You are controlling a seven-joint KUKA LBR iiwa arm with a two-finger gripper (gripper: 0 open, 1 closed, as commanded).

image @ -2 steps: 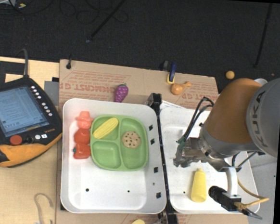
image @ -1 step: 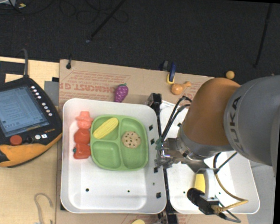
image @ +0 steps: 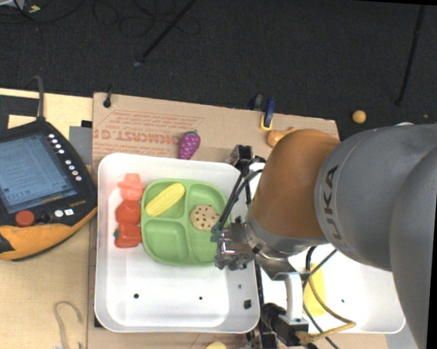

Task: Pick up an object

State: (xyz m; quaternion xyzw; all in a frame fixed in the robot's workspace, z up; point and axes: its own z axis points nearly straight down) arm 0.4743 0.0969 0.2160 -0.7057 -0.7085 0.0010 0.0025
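The one camera is fixed above the bench (image: 35, 299) and looks down at a slant. It sees both bins: the left bin (image: 163, 309) fully, the right bin (image: 373, 310) partly behind the arm (image: 367, 197), which is close to the lens.

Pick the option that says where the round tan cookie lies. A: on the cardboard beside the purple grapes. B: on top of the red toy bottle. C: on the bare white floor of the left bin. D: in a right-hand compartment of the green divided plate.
D: the round tan cookie sits in a right-hand compartment of the green divided plate, beside the compartment with the yellow corn cob.
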